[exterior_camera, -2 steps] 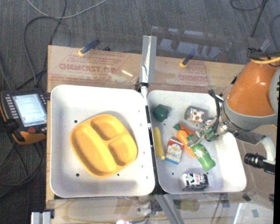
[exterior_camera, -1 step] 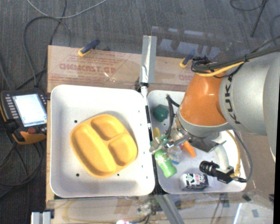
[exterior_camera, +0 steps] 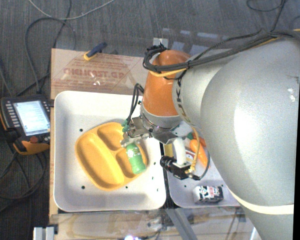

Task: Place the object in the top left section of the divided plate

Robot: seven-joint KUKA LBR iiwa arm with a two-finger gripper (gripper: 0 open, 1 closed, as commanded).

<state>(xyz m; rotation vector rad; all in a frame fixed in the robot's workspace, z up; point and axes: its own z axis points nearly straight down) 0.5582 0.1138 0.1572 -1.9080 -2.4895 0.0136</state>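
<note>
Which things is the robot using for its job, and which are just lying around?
For the job:
- yellow plate
- green bottle, lying on the plate's right side
- pincer, right above the bottle

Just lying about:
- orange thing in the right bin
- black-and-white packet in the right bin
- tablet left of the bench
- yellow-handled tool behind the bins

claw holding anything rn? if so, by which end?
Cannot be told. The claw sits right at the top end of the green bottle over the yellow divided plate, but the wrist hides the contact.
</note>
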